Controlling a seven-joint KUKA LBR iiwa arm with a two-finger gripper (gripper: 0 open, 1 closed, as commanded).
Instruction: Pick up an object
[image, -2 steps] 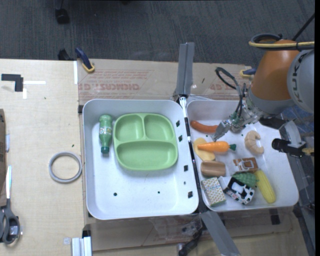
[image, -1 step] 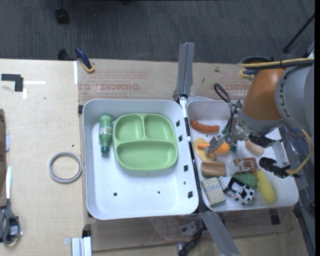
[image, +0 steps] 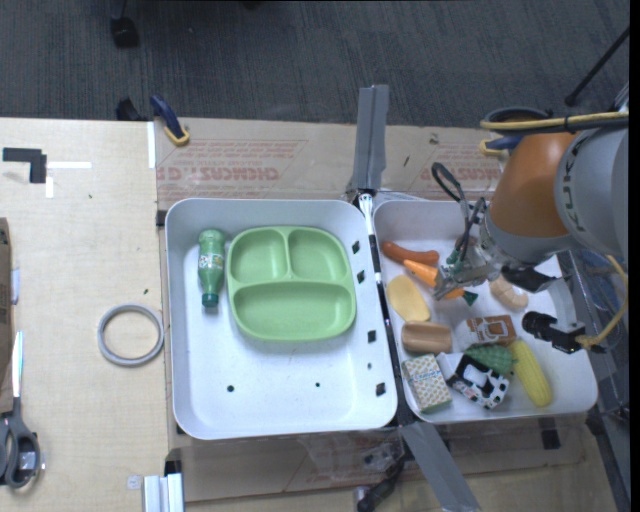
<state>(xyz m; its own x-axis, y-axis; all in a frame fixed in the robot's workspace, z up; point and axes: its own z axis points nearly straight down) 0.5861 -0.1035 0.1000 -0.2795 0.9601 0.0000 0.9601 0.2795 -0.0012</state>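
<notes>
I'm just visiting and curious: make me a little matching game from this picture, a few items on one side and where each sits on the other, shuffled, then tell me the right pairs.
Things:
1. green bottle
2. green divided plate
3. corn cob
4. roll of tape

Places:
A. on the bench, outside the bins
B. near the right bin's front right corner
C. middle of the left bin
D. lying beside the plate's left edge

Pairs: 1-D, 2-C, 3-B, 4-A
</notes>
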